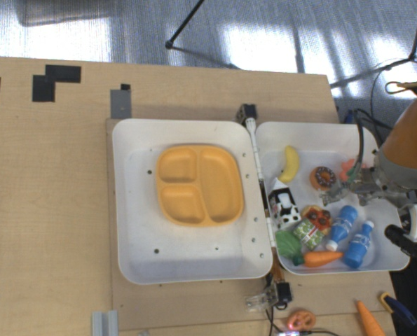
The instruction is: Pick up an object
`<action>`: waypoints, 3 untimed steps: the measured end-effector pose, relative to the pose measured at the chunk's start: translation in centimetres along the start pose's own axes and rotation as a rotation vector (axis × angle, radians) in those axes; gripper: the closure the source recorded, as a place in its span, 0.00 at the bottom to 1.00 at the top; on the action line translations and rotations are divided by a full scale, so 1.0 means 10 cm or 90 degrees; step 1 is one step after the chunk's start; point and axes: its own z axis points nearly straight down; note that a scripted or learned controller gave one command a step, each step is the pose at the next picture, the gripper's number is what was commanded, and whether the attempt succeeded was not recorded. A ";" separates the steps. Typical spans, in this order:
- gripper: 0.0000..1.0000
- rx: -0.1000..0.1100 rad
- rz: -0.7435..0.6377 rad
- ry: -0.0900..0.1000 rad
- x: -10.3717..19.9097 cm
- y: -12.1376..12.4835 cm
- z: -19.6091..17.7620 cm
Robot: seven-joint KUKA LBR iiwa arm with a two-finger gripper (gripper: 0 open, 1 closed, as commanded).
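Note:
The right bin [376,135] holds several toys: a yellow banana [289,163], a round brown donut [324,178], a black-and-white cow figure [283,208], a colourful packet [313,226], a green piece [289,244], an orange carrot [322,258] and two blue bottles [343,224] [360,243]. My gripper [357,185] hangs low over the bin's right part, just above the upper blue bottle and right of the donut. A small orange-red object [349,166] sits at its upper edge. I see nothing clearly held.
The left bin [134,208] carries a yellow divided plate [197,185]. The arm's orange band [413,138] looms over the right bin's right wall. A second carrot [368,319] and a small pretzel-like toy [301,320] lie on the bench in front.

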 end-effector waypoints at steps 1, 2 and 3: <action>0.00 -0.005 -0.112 -0.003 0.13 -0.29 0.17; 1.00 -0.008 -0.112 -0.005 0.13 -0.27 0.06; 0.00 -0.008 -0.111 -0.004 0.13 -0.28 0.06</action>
